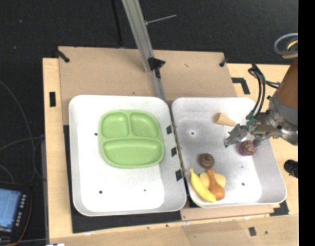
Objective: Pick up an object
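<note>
Right now the jaws (248,137) hover open — beside a round purple fruit (247,147).

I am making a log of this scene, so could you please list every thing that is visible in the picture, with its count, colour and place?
bins: 2, white, side by side on the bench; left bin, right bin
divided plate: 1, light green, three compartments, in the left bin
wedge-shaped piece: 1, tan, upper part of the right bin
round object: 1, dark purple-red, right bin, just below the gripper
small round object: 1, brown, middle of the right bin
banana: 1, yellow, lower left of the right bin
carrot-like piece: 1, orange, beside the banana
arm: 1, orange band, from the right
gripper: 1, grey, over the right bin
</note>
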`<state>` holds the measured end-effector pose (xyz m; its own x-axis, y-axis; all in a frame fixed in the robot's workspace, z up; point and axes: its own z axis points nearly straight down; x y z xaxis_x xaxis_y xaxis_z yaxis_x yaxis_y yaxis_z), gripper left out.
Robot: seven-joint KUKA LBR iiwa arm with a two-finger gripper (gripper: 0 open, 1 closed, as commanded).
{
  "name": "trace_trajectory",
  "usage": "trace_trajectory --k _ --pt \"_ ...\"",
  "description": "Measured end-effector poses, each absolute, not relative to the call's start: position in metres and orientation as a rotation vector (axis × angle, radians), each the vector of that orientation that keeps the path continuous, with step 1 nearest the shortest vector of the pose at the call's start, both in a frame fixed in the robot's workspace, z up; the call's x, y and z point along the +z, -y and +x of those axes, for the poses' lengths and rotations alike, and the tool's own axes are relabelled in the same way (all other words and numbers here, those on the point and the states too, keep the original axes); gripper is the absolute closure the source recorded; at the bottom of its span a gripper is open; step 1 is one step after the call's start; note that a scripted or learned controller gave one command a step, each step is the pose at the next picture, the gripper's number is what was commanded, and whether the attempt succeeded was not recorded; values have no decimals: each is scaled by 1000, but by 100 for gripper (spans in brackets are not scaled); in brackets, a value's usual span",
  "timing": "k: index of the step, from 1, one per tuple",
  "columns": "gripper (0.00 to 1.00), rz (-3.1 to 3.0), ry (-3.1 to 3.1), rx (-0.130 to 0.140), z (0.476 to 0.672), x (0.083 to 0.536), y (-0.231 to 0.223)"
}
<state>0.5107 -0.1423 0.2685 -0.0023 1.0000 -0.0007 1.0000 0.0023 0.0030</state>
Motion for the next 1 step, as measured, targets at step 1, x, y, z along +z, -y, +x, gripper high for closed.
trace_trajectory --k 1 --pt "0 2218 -2220 3 511 269 142"
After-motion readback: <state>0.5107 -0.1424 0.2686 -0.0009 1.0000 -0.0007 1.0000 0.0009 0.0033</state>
